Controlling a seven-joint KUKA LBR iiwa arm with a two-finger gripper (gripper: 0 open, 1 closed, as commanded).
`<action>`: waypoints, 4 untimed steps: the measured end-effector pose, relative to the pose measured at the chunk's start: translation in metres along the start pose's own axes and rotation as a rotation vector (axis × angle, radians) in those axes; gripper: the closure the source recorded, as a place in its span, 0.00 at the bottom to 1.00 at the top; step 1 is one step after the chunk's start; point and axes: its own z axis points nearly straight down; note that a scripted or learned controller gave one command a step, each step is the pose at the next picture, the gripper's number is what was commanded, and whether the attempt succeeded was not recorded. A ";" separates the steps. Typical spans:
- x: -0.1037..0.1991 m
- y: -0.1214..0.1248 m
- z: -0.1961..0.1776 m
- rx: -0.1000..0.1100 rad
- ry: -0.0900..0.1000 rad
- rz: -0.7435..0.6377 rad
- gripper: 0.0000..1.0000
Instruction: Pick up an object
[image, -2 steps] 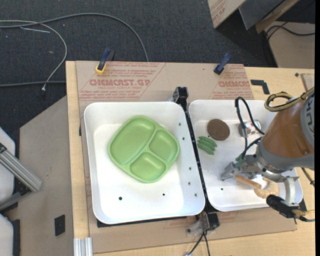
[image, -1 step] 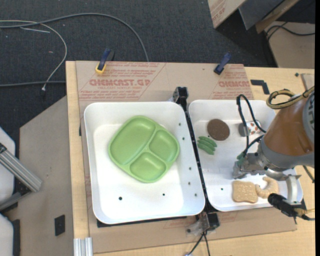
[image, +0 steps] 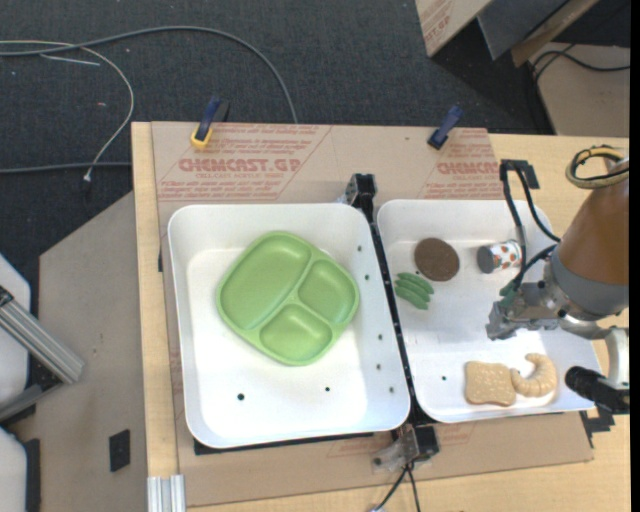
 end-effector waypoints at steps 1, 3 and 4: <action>0.010 -0.001 -0.055 -0.002 0.001 -0.002 1.00; 0.053 0.006 -0.095 0.007 0.004 -0.005 1.00; 0.115 0.014 -0.090 0.008 0.006 -0.007 1.00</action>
